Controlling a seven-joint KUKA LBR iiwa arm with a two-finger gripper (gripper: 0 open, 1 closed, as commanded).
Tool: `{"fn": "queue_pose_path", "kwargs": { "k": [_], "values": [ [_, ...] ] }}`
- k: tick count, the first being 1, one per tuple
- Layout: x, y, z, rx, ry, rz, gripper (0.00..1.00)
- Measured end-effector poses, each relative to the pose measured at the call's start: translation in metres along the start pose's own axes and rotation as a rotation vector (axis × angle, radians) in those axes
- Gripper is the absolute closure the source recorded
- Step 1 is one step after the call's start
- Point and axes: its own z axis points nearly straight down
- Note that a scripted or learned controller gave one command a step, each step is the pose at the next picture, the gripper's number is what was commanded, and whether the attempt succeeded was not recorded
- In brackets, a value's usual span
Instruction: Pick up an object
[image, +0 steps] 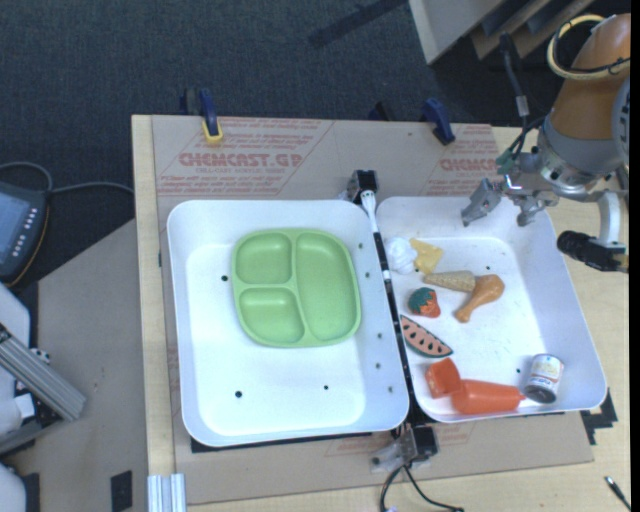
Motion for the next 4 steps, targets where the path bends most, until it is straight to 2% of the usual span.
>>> {"fn": "queue_pose_path", "kwargs": {
  "k": [1, 2, 3, 4],
  "values": [
    [-0.004, -0.007, 0.061, 0.001, 0.0, 0.001, 0.0],
    [-0.003, -0.007, 0.105, -0.001, 0.0, 0.0, 0.0],
    [-0.003, -0.005, 0.091, -0.009, -0.002, -0.001, 1.0],
    [0.003, -0.001, 0.029, -0.015, -0.004, -0.001, 1.0]
  ]
}}
